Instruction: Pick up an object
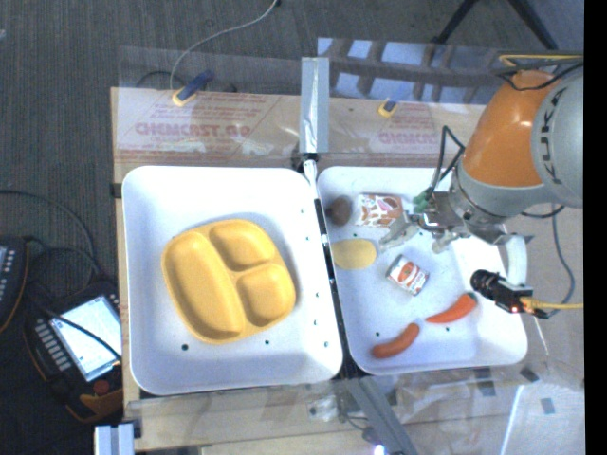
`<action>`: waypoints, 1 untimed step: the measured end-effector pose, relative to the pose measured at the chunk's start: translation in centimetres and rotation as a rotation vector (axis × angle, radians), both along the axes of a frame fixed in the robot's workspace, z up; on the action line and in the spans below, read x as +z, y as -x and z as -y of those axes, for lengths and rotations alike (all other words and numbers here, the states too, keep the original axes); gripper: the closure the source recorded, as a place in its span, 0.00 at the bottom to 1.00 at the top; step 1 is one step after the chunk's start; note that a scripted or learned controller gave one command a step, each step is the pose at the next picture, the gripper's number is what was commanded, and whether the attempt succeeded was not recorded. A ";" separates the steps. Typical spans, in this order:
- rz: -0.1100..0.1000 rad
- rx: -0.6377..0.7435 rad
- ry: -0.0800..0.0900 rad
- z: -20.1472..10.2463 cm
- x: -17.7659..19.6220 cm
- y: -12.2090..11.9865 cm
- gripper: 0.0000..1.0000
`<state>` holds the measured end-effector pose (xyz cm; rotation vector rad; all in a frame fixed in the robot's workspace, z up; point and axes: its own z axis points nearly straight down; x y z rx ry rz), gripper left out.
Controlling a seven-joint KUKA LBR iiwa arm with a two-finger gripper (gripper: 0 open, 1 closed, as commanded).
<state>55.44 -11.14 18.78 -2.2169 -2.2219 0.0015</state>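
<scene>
Camera view, looking down at a slant.

Tabletop (237,133): two shallow white bins side by side, their inner rims touching.

Left bin (152,349): holds one yellow divided tray (228,278) with three compartments. It lies flat, roughly central, turned slightly askew to the bin walls.

Right bin (493,349), six loose objects:
- dark brown round object (338,210), far-left corner, close to the wall shared with the left bin.
- red-and-white packet (379,209), just beside the brown object on its right, near the far wall.
- pale yellow oval object (355,253), nearer the camera than those two, against the left wall.
- small red-and-white can (407,274), lying on its side, mid-bin.
- orange carrot-like piece (452,308), to the right of the can and nearer the camera, tilted.
- red-brown sausage (395,340), near the front wall, apart from the orange piece.

Arm (517,145): comes in from the right, with the orange band over the far-right part of the right bin.

Gripper (419,232): low over the right bin, just to the right of the packet and just beyond the can. Spread or pressed together: cannot tell at this resolution. All six objects lie on the bin floor.
</scene>
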 end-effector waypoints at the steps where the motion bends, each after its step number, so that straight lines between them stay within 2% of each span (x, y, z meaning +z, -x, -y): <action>1: 0.004 -0.002 0.001 2.5 -9.4 -0.4 0.00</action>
